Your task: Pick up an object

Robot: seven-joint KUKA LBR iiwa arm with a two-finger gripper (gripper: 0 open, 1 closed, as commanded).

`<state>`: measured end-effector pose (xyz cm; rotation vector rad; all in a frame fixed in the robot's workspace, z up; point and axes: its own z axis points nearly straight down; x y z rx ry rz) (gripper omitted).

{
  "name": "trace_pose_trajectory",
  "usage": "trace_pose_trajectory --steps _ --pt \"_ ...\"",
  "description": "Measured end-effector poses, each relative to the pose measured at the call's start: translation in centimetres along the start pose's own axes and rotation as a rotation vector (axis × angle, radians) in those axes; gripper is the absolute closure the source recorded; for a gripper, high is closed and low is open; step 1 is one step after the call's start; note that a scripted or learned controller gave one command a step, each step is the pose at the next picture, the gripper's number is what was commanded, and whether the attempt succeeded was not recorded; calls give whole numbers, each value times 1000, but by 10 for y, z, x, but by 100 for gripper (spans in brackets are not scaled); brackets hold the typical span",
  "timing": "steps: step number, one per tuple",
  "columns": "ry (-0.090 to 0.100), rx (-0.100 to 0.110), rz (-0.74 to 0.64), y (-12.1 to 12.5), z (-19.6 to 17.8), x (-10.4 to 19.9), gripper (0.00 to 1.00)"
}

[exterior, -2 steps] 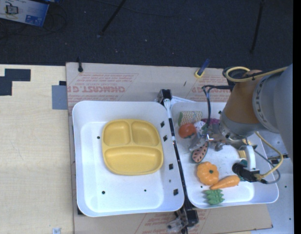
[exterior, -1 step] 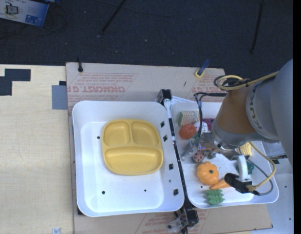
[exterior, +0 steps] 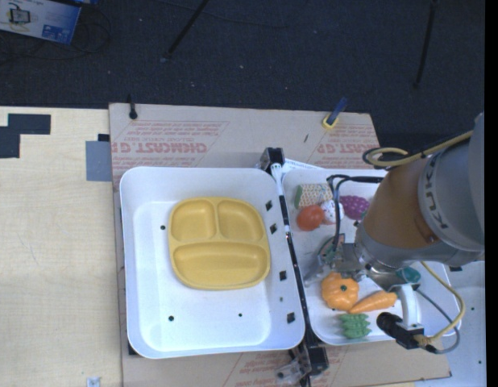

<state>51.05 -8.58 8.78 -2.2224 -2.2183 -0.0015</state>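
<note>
pumpkin (exterior: 339,290): small, orange, rounded | touches orange carrot (exterior: 373,301)

Red print on cardboard sheet (exterior: 201,139) under bins read upside down and mirrored, roughly "OKMCRZT, GP"; same print repeated, partly cut off, near upper right of sheet. Exact letters uncertain. Blue box (exterior: 41,8) at upper left of frame carried print too small to read. No other legible text.
</note>
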Motion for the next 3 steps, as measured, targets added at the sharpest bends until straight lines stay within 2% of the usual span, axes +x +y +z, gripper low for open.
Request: trace_pose_trajectory --steps 1,2,3 --pt "0 -1 0 -33 0 -22 0" --pt "4 4 4 -33 -8 -23 100" --pt "-1 5 -3 -13 -98 50 100"
